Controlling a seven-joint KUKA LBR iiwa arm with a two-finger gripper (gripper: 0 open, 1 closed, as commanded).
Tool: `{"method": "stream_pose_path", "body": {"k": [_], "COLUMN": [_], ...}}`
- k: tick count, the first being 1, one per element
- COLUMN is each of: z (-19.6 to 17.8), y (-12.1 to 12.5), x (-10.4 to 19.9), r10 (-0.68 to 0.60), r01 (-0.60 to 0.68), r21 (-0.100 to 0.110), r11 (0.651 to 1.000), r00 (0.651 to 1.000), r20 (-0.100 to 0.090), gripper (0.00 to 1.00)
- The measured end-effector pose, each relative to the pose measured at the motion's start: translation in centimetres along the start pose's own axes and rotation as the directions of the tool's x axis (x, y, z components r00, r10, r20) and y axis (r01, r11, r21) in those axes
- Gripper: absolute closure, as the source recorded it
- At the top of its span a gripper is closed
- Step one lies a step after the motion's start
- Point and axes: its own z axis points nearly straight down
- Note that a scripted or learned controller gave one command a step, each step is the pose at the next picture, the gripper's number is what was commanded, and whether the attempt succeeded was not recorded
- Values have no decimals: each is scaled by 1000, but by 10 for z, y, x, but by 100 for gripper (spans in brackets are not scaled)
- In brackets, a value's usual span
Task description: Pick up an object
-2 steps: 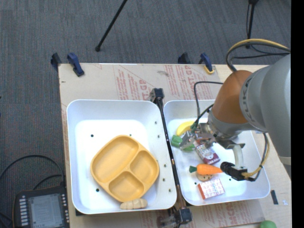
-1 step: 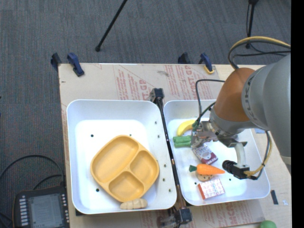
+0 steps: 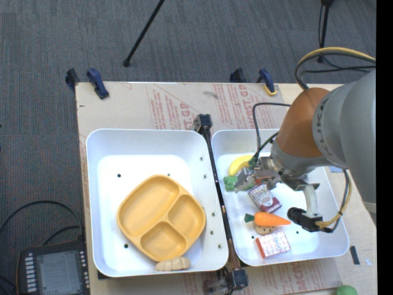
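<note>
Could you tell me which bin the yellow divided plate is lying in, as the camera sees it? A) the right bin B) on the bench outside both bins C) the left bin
C: the yellow divided plate lies flat on the floor of the left bin, while the toy carrot and the other small items sit in the right bin.

In the right bin [image 3: 341, 241] we see toy foods — an orange carrot [image 3: 271, 219] lying flat, a red-and-white carton [image 3: 272, 244] below it, a yellow banana [image 3: 241, 163] by the left wall.
</note>
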Motion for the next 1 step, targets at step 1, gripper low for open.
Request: {"method": "stream_pose_path", "body": {"k": [1], "z": [-10], "y": [0], "x": [0], "r10": [-2], "r01": [2], "r21": [1], "r11": [1000], "r00": [1000], "r20": [-1], "gripper": [100]}}
